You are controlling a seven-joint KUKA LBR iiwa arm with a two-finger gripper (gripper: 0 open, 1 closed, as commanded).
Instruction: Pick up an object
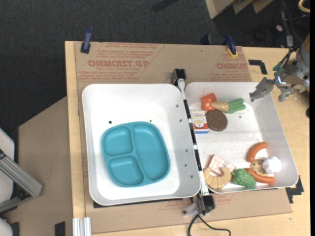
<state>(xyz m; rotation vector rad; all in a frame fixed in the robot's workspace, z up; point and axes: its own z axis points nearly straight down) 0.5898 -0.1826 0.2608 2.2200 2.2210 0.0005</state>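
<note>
A teal divided plate sits in the white left bin. The white right bin holds a red piece, a brown disc and a green piece. Red lettering marks the tan worktop.

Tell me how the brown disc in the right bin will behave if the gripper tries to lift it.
The brown disc lies flat and low, so fingers would likely struggle to get under its rim. It looks like rigid toy food, probably light and stiff. It touches the small carton and lies close to the pale stick, so a push may shift both.
</note>
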